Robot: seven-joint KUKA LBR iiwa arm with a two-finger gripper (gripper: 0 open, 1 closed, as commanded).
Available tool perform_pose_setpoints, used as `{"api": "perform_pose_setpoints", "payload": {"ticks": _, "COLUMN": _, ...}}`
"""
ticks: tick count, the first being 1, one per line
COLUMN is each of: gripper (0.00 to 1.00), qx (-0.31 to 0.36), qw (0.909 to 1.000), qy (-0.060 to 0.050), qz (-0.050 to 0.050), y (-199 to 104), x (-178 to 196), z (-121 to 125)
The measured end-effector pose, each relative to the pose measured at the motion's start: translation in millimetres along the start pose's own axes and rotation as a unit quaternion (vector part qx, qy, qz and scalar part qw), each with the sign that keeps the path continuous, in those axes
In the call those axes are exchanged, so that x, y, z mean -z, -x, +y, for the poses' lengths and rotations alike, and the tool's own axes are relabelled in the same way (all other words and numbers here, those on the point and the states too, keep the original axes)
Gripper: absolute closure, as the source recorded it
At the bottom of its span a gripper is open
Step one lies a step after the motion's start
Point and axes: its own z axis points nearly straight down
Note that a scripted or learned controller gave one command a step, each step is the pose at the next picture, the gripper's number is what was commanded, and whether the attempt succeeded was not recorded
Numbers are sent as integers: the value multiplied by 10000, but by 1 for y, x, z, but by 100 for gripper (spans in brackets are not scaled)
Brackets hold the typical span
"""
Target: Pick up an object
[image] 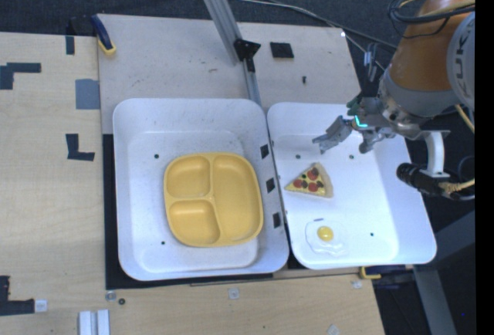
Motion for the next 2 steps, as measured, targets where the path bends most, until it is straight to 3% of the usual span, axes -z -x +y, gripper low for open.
{"api": "perform_pose_setpoints", "payload": {"ticks": 1, "gripper": 0, "qx": 1, "qw": 10000, "qy": 7, "qz": -1, "y": 0, "x": 1, "z": 0}}
{"api": "perform_pose_setpoints", "payload": {"ticks": 2, "gripper": 0, "qx": -4, "qw": 10000, "qy": -11, "qz": -5, "y": 1, "x": -43, "z": 1}}
